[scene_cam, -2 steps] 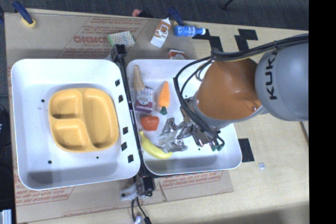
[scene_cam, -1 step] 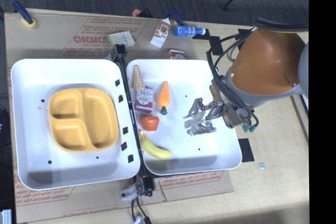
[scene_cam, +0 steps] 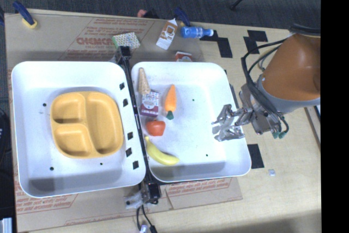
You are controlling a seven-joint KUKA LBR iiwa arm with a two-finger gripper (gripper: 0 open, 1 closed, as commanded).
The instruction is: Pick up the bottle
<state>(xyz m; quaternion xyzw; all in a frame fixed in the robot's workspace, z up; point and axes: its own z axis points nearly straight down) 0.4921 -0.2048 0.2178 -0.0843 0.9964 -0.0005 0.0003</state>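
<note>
The left bin (scene_cam: 27,117) fills the left half of the bench and holds a yellow divided plate (scene_cam: 87,124) with three compartments, lying flat near its middle. Just to the right, the right bin (scene_cam: 212,79) holds a cluster along its left side: a pale cone-shaped item (scene_cam: 143,82) at the top, a small red-and-white packet (scene_cam: 150,103) below it, an orange carrot (scene_cam: 170,100) with its green end pointing down just beside the packet, a red tomato (scene_cam: 156,127) under that, and a yellow banana (scene_cam: 161,155) near the lower left corner. The bottle (scene_cam: 194,33) lies outside both bins, on the cardboard in the upper middle of the frame, above the right bin's top rim; it is small, blue, lying on its side with a lighter cap end pointing right. A small carton (scene_cam: 167,34) lies just left of it. Over the right part of the right bin, the gripper (scene_cam: 224,127) hangs with its metal fingers spread apart, nothing between them, well apart from the bottle.
</note>
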